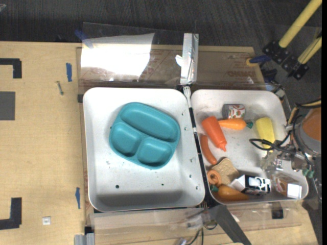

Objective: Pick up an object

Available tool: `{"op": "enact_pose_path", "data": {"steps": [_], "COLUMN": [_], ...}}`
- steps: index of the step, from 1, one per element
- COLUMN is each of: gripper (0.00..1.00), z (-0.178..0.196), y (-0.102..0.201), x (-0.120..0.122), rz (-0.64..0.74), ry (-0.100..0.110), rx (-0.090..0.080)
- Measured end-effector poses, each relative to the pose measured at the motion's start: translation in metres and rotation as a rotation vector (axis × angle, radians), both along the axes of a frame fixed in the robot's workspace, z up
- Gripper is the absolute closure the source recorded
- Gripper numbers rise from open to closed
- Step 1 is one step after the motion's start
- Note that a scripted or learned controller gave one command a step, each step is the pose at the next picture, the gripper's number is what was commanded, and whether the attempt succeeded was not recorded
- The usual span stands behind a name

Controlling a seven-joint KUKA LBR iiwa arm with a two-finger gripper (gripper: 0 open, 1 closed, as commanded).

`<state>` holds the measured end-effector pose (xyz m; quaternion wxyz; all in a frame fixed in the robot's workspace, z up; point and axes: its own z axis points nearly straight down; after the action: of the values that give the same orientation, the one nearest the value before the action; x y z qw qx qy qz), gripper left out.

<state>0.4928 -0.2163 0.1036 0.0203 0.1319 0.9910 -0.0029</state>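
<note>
The right bin (265, 98) holds several toy items. Among them are an orange bottle (215, 132), a carrot (234, 124), a small can (234, 111) and a yellow piece (265, 129). Nearer the front lie a sausage (206, 149), a slice of bread (226, 169), a black-and-white toy car (255, 184) and an orange piece (228, 192). My gripper (276, 162) hangs low over the right side of this bin, just below the yellow piece and above the toy car. The arm's orange band (312, 128) sits at the right edge.
A teal divided plate (144, 133) lies in the left bin (102, 177). A clear divider (189, 60) stands behind the bins. Yellow bars (301, 17) cross the upper right corner. The wooden bench (36, 137) extends to the left.
</note>
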Motion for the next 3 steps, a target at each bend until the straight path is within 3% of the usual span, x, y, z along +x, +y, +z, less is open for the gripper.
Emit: {"op": "enact_pose_path", "data": {"steps": [1,2,3], "gripper": [1.00,1.00,1.00], "z": [-0.014,-0.014,-0.013], "y": [0.002,0.006,0.104], "x": [-0.008,0.021,0.065], "rz": [0.420,0.695,0.845], "ry": [0.025,0.033,0.024], "rx": [-0.004,-0.010,-0.012]}}
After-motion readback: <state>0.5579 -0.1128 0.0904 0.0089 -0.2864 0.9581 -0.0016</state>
